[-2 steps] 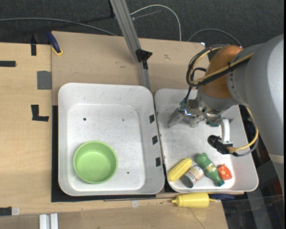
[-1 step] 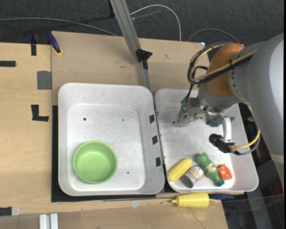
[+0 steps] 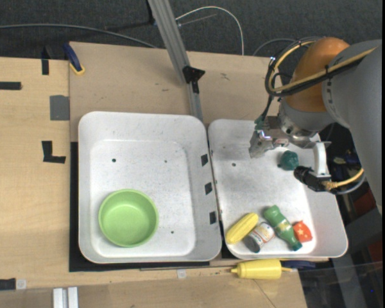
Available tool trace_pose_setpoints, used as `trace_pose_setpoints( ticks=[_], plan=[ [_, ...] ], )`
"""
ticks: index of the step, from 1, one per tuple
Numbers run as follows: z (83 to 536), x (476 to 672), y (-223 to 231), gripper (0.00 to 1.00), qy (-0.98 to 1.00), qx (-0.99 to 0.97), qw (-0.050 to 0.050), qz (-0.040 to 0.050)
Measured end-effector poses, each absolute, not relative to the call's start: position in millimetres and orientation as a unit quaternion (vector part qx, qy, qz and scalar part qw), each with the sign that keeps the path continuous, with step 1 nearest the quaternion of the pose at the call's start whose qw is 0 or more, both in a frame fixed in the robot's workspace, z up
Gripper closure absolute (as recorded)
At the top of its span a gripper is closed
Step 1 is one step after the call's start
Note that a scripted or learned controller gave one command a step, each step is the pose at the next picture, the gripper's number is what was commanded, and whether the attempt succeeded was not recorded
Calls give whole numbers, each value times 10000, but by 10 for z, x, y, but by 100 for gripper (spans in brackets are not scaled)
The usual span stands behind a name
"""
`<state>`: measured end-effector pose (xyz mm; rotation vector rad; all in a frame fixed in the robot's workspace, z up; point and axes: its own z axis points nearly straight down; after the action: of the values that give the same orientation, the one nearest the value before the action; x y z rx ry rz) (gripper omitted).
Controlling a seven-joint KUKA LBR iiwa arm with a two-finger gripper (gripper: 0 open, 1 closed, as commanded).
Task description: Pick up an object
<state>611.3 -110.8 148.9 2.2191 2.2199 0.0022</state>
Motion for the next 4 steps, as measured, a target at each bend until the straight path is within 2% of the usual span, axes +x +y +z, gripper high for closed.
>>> trace_pose_setpoints(
  ticks=[2,4],
  plan=[
    [2418,6232,-1171,100,7077,7065,19,9],
    [2242,6444,-128,100,7093,7049,-8,-3]
  ],
)
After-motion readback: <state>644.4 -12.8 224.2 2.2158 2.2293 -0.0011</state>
